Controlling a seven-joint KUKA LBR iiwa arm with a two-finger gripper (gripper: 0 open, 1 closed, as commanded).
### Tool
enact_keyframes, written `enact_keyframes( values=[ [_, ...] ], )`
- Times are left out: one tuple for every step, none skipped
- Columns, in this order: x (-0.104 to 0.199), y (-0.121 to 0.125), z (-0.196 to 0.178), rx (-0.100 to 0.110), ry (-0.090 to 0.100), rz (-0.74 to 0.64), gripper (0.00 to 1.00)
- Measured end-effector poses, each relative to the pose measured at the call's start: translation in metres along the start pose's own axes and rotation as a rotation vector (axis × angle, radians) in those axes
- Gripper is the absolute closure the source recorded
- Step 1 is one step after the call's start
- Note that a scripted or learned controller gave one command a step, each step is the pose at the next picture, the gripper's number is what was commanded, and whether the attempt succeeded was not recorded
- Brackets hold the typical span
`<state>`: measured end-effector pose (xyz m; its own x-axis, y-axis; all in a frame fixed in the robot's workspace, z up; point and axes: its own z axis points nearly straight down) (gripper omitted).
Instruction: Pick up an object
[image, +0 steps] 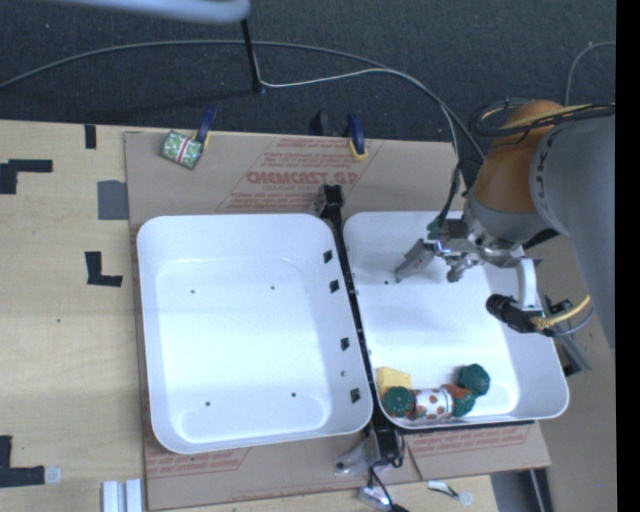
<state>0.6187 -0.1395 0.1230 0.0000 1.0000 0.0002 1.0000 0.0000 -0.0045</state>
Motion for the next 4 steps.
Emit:
enact_keyframes(
  values=[
    [0.000, 0.000, 0.040, -0.003, 0.000, -0.001, 0.00],
    [0.000, 0.001, 0.027, -0.006, -0.001, -0.001, 1.00],
    [-0.005, -0.003, -0.033, -0.007, -0.001, 0.000, 1.00],
    [0.000, 0.000, -0.095, -0.010, -0.001, -0.001, 1.00]
  ],
)
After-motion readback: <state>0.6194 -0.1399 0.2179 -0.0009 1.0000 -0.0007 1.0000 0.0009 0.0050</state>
